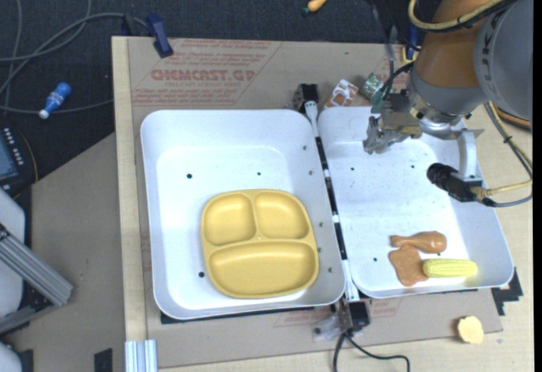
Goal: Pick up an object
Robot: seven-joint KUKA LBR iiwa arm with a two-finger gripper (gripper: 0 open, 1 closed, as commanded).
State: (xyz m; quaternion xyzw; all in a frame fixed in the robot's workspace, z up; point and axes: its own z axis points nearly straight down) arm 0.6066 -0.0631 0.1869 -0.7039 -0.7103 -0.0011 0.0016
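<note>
Corn cob (450, 268) lies in the right bin (381, 192), near corner, touching a tan chicken drumstick (421, 241) and a second tan food piece (407, 265) just beside it. The tool (385, 135) hangs over the far end of the same bin, well apart from these items; whether it is open or closed cannot be determined. The left bin (169, 150) holds a yellow divided plate (258, 241). A small yellow object (470, 329) sits on the table (203, 74) outside the right bin.
</note>
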